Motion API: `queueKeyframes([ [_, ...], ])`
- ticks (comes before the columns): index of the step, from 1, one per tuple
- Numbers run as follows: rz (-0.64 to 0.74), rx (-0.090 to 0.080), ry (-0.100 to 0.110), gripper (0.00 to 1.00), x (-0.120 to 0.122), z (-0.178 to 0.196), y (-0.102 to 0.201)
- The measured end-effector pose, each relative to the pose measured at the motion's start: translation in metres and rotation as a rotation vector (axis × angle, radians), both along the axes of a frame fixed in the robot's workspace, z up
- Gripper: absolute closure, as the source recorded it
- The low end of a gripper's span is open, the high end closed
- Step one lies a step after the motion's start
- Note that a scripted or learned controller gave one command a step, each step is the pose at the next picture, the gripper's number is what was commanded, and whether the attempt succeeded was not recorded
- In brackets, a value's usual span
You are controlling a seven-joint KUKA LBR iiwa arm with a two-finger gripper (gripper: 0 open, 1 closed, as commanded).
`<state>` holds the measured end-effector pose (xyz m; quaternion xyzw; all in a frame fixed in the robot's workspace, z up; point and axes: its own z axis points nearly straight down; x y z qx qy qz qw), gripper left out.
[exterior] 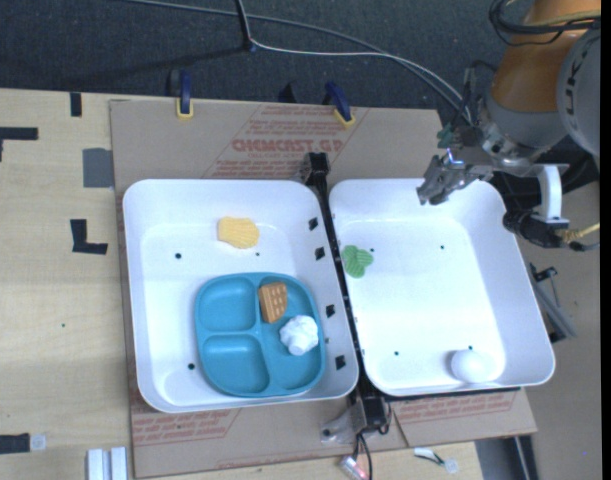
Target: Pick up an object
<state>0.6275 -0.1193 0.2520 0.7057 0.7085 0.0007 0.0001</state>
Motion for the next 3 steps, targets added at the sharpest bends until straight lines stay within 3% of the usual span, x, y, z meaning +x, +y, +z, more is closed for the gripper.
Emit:
queueKeyframes([
  [3, 0.001, 0.000, 0.003, 1.00, -0.036, -0.029, 0.162],
])
